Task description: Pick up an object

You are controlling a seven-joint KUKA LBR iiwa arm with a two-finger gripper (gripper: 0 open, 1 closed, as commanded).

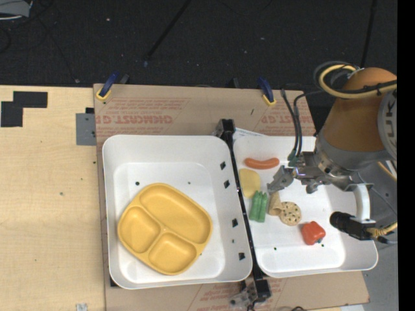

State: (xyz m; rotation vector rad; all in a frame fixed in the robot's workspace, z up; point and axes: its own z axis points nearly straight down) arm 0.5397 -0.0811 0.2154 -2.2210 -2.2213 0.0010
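The only writing is on the brown cardboard sheet [194,112] that lies under the two white bins. Red printed letters run along its far edge, above the left bin [110,173]. They appear upside down or mirrored from this camera, and I cannot read them with certainty. More red print shows on the near edge, too small to read.

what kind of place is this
Probably a robot lab test bench: two white bins on clamped cardboard, toy food like a sausage, and a grey-and-orange arm.
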